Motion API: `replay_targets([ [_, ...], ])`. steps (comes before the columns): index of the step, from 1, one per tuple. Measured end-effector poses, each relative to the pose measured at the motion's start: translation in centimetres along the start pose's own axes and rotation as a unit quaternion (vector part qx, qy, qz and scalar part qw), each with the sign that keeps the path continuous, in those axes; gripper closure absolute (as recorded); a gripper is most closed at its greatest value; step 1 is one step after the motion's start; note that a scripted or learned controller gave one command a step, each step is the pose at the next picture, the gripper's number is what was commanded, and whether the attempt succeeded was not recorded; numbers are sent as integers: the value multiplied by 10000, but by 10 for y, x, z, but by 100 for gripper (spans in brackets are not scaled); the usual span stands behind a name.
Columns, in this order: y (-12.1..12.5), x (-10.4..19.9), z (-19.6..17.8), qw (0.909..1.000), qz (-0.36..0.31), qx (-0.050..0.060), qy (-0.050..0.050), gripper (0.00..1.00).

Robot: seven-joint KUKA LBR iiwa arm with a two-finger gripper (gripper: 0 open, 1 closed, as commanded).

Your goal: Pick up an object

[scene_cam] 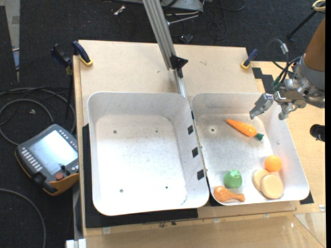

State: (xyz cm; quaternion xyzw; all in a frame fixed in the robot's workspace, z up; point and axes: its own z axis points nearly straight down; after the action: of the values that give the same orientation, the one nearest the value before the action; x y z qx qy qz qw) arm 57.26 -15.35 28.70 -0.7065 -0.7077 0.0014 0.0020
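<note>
Two fingers spread wide on the gripper [271, 108], holding nothing, poised above the carrot [242, 127]

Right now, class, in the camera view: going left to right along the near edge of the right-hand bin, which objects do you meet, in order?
Orange pear-shaped toy → green ball → beige round pieces. The orange ball sits above these, overlapping their span, so it is left out.
</note>
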Motion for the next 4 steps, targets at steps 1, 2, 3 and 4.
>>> replay_targets([
  [1,1,0,-3,10000,1,-23,-5,0],
  [2,-9,-2,47,10000,15,2,-2,0],
  [3,-5,1,91,10000,12,0,-1,0],
  [4,-7,2,135,10000,16,-2,-1,0],
])
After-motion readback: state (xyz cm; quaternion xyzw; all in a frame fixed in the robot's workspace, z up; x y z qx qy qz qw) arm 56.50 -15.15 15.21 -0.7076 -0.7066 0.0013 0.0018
